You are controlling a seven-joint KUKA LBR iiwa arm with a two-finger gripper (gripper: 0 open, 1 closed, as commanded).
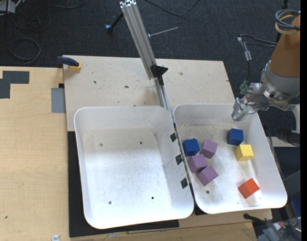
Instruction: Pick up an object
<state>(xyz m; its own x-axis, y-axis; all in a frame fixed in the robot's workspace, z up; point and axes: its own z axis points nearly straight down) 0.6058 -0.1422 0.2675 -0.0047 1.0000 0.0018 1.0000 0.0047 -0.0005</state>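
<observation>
blocks sit in the right bin [274, 185]: two blue cubes [235, 136], three purple cubes [209, 148], a yellow cube [244, 152] and an orange cube [249, 188]. the gripper [239, 112] hangs above the bin's back edge, near one blue cube, holding nothing.

Arm [286, 54] cut off by right edge, so upper links out of sight. Gripper [239, 112] small and blurred above right bin's [274, 185] far rim; finger gap too small to tell. Aluminium rail [140, 39] hides part of bench [193, 79].
</observation>
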